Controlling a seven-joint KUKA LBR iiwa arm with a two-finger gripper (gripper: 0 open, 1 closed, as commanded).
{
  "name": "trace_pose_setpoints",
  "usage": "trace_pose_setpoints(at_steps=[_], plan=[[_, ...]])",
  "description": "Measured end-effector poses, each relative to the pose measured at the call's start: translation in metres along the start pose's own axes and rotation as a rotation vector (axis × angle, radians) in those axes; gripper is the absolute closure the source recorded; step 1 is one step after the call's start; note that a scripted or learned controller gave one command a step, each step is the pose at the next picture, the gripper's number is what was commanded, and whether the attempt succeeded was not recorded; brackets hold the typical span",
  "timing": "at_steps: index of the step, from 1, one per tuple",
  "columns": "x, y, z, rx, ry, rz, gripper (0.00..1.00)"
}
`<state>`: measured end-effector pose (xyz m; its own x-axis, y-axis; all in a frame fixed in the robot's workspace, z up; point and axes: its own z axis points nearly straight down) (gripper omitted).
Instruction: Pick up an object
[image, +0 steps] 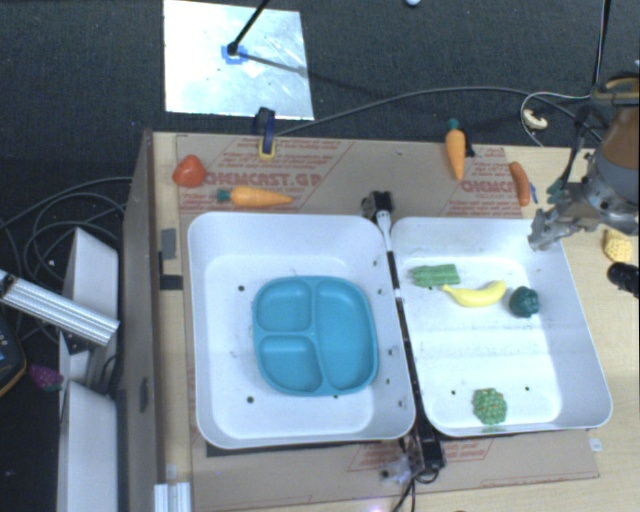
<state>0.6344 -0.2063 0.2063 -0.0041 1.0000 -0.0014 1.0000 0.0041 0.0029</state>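
Nearest me, low in the right white bin (585, 385), sits a bumpy green cluster (489, 405); above it lie a yellow plastic banana (477, 294) and a dark green round toy (523, 301). My pincer (548, 228) hangs at the bin's upper right rim; whether it is spread, I cannot tell. I judge the banana best: come straight down across its narrow middle.

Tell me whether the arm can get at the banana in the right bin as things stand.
Probably yes. The banana lies uncovered in the right bin, with the end effector above the bin's far right rim. The green piece touches its left end and the dark green ball sits close, which may crowd a grasp.
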Motion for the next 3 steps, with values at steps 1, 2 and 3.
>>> trace_pose_setpoints(at_steps=[1, 2, 3], plan=[[0.0, 0.017, 0.007, -0.001, -0.001, 0.0, 1.0], [0.0, 0.017, 0.007, -0.001, -0.001, 0.0, 0.0], [0.0, -0.009, 0.047, 0.002, 0.0, 0.002, 0.0]])
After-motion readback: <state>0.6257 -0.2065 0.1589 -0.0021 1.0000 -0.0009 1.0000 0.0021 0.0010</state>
